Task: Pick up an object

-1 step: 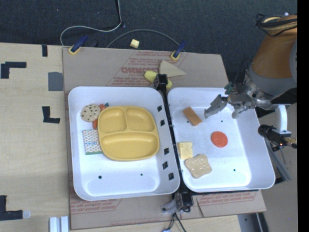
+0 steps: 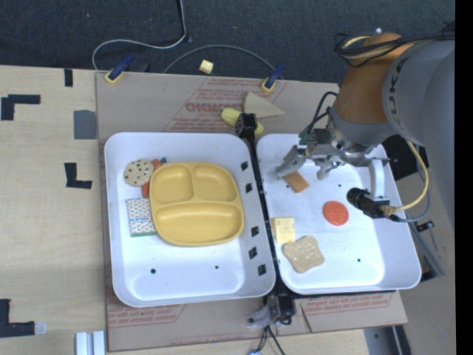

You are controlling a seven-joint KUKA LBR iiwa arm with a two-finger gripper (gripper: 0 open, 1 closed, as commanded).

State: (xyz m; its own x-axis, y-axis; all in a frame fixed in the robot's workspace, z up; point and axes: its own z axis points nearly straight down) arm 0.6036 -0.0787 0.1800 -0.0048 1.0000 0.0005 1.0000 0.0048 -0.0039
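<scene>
Reaching in from the right over the right bin (image 2: 403, 276), with the grey arm (image 2: 414, 87) and its orange band (image 2: 362, 87) above the wrist; hanging the jaws (image 2: 309, 166) spread apart over the bin's upper left part, with nothing between them; straddling a small brown cracker-like piece (image 2: 296, 182) lying on the bin floor just below the fingers (image 2: 290, 165); lying further down in the same bin, a red round piece (image 2: 335, 213), a yellow square piece (image 2: 284, 229) and a tan toast-shaped piece (image 2: 303, 254); sitting in the left bin (image 2: 118, 272) on the table (image 2: 44, 235), a yellow divided tray (image 2: 196, 203), a cookie (image 2: 137, 172) and a small patterned packet (image 2: 139, 217).
</scene>
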